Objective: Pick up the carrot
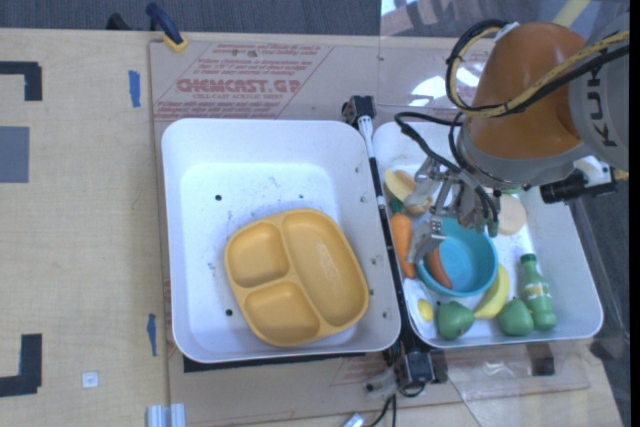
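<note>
The orange carrot (401, 240) lies lengthwise along the left wall of the right bin (585, 290), just left of a blue bowl (465, 260). My gripper (438, 213) hangs low over the bowl's upper left rim, a little to the right of the carrot and above its top end. The grey arm with its orange band (525, 95) reaches in from the upper right and hides the back of this bin. Nothing is visibly held.
The left bin (200, 165) holds a yellow divided plate (293, 275). Around the bowl in the right bin lie a banana (493, 295), two green pears (455, 320), a green bottle (535, 290), a pale yellow piece (400, 183) and a beige piece (512, 215). An orange item (438, 273) sits inside the bowl.
</note>
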Robot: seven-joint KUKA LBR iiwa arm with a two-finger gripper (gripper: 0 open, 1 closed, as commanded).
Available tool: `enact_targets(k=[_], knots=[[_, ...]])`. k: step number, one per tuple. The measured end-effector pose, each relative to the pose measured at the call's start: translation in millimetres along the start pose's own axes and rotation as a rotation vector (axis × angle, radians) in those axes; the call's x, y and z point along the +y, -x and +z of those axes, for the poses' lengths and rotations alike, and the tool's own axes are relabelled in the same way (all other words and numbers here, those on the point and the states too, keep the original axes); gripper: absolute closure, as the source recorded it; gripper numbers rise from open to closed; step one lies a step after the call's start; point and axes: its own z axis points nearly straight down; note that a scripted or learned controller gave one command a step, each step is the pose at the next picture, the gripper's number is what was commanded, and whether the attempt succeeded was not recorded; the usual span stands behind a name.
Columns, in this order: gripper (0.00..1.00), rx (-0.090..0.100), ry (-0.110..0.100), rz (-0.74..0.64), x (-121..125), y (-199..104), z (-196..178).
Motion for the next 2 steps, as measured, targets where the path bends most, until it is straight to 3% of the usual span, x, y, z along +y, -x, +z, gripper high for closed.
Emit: enact_targets(k=[2], knots=[[0.00, -0.006, 0.000, 0.120, 7, 20, 0]])
